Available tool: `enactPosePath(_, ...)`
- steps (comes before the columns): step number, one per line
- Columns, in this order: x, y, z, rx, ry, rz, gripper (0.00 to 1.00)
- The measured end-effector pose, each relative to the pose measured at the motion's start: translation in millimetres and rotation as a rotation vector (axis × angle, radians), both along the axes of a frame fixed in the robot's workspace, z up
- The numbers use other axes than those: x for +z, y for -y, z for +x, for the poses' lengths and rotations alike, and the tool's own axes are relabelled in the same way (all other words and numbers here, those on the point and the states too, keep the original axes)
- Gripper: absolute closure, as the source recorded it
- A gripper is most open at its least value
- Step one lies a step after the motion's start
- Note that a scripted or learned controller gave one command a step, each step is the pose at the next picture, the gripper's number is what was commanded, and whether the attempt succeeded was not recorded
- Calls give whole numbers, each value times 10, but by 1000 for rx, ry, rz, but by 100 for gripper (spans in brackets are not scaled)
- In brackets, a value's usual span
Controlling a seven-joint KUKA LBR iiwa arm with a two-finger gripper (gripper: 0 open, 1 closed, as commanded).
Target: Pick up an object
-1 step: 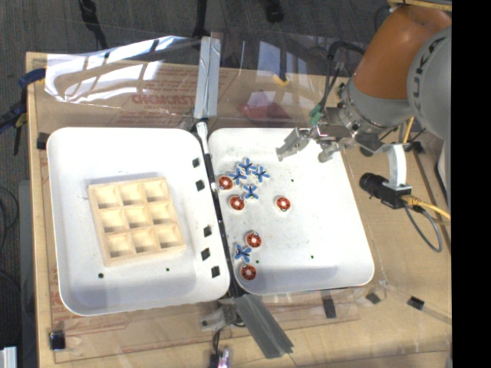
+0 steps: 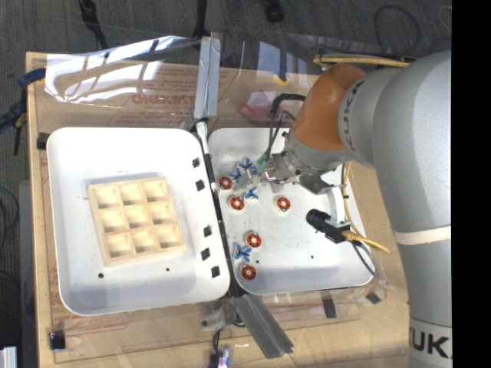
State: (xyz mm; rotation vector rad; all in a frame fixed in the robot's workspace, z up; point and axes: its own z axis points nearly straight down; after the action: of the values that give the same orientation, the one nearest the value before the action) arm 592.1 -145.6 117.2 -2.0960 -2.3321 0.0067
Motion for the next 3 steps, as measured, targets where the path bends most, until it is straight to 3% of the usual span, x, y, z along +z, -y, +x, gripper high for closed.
enactPosePath(1,-251,382,512,-24,5,-1,0)
enactPosePath(2,-243,320,-82,13,5,0,0)
enactPosePath(3,-249,279,501,-20,5,-1,0)
